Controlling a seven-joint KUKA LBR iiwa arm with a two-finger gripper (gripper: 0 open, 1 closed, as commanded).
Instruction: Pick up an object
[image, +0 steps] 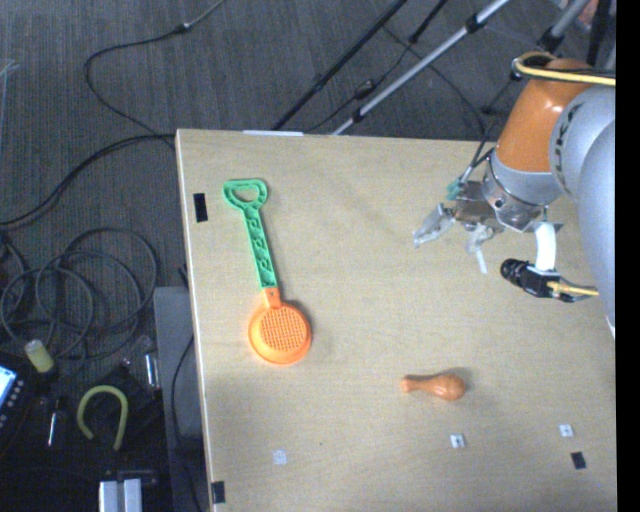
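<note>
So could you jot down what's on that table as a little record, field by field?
surface: pale wooden board
toy strainer: green handle, orange round head, lying flat at the left
small orange piece: pear-shaped, lying near the lower middle
pincer: hanging over the board at upper right, apart from both things, nothing between its fingers
floor: dark carpet with cables

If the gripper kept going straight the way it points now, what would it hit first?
The gripper points down and toward the view's left, so it would probably meet bare bench surface first. The sieve toy and the small orange piece lie off that line, though depth is unclear.
</note>
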